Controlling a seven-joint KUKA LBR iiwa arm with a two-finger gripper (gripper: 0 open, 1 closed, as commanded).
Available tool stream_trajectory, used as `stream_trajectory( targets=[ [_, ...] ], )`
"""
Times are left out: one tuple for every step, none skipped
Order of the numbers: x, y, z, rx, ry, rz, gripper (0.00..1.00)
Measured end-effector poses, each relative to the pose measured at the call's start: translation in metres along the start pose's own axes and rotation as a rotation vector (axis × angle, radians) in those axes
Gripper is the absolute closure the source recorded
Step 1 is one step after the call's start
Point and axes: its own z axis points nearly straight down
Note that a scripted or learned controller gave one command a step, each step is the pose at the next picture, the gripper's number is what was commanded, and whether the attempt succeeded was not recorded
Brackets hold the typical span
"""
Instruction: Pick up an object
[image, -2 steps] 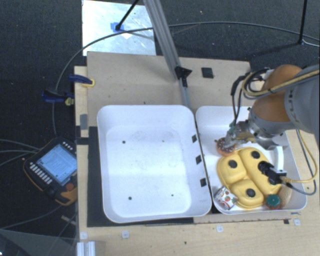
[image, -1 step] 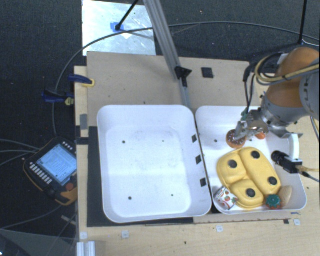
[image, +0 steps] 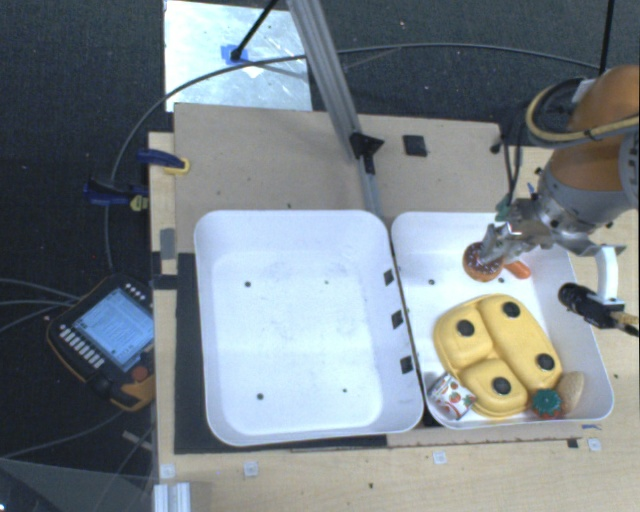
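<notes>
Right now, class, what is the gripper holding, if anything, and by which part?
It cannot be told. The gripper is down over a small brown round thing in the right bin, but no grasp is visible.

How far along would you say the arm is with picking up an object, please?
Early. Already done: the claw has reached the right white bin and sits over a small round brown object near the far wall. In hand: nothing visibly lifted; the grasp cannot be judged. Left: gripping and raising it. The large yellow lumpy toy lies untouched in that bin.
</notes>
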Motion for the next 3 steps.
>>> stream_trajectory(
  targets=[
    [0.000, 0.002, -0.054, -0.001, 0.000, 0.000, 1.00],
    [0.057, -0.013, -0.048, 0.006, 0.003, -0.006, 1.00],
    [0.100, -0.013, -0.045, 0.006, 0.003, -0.005, 1.00]
  ],
)
